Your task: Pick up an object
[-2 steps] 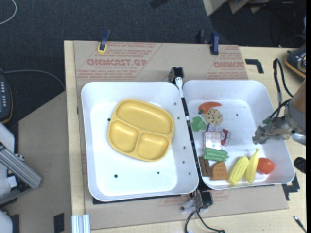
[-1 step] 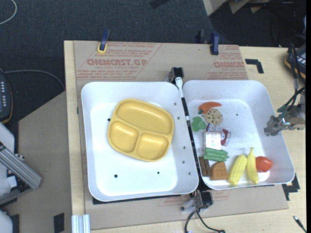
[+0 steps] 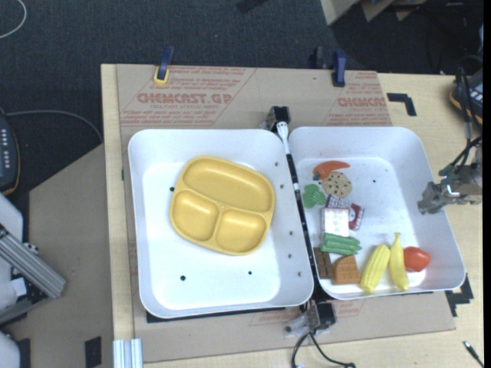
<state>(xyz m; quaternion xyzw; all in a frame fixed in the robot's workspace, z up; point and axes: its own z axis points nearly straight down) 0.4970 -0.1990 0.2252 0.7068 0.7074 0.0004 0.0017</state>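
Observation:
The right bin [image 3: 399,148] holds several toy foods along its left and near sides. Among them are an orange carrot [image 3: 331,167], a speckled cookie [image 3: 336,184], a green broccoli piece [image 3: 313,196], a white packet [image 3: 335,221] and a green pod [image 3: 340,244]. Nearer the front lie a brown waffle [image 3: 346,270], a corn cob [image 3: 374,267], a banana [image 3: 397,263] and a red tomato [image 3: 416,259]. My gripper [image 3: 436,197] hangs small and dim over the right bin's right rim, apart from all the foods, with nothing seen in it.
The left bin [image 3: 153,205] carries a yellow divided plate [image 3: 222,204]. A black hinge strip [image 3: 295,198] runs between the bins. Cables [image 3: 464,159] hang at the right edge beside the gripper. Brown board [image 3: 253,94] surrounds the bins, with clamps at its far edge.

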